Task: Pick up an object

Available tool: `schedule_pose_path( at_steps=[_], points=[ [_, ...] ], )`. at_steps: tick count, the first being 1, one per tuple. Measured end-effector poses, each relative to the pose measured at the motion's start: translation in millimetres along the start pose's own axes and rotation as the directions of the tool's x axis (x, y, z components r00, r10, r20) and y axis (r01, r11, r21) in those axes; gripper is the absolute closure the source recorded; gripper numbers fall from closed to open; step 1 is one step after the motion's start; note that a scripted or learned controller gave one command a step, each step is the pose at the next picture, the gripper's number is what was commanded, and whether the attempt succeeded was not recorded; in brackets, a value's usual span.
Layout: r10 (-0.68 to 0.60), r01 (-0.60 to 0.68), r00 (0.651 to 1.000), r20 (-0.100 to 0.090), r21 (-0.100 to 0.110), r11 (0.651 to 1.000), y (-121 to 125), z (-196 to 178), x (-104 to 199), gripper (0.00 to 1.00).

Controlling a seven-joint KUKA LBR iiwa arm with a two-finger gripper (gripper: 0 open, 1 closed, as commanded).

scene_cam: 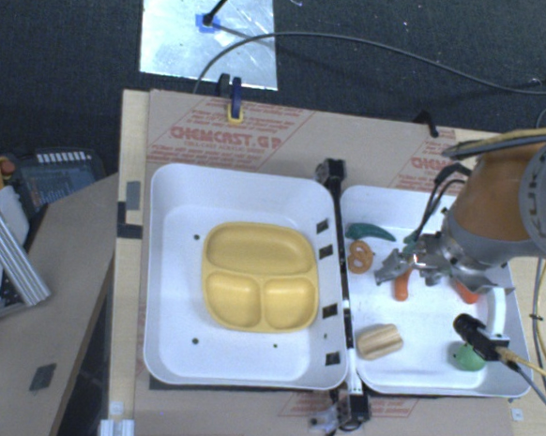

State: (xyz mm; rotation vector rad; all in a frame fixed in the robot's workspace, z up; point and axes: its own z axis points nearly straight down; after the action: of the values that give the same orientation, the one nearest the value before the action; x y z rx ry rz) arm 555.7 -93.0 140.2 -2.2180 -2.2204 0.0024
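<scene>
Here the metal hand (pixel 393 266) hangs over a slim orange carrot (pixel 402 288), grip unclear.

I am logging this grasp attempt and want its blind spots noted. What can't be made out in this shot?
- Pincer: too small and blurred in the camera view to tell its state or whether it touches the orange piece.
- Red-orange object: mostly hidden under the arm.
- Green object: partly covered by a black part.
- Pretzel-like item: too small to identify surely.
</scene>
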Motion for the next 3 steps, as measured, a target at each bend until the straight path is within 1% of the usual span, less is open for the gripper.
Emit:
schedule_pose_path(
  at_steps=[1, 2, 3],
  points=[
    [0.000, 0.000, 1.000, 0.000, 0.001, 1.000, 0, 52, 0, 0.00],
    [-0.001, 0.001, 1.000, 0.001, -0.005, 1.000, 1, 39, 0, 1.00],
    [-0.002, 0.002, 1.000, 0.002, -0.009, 1.000, 5, -5, -3, 1.00]
  ],
)
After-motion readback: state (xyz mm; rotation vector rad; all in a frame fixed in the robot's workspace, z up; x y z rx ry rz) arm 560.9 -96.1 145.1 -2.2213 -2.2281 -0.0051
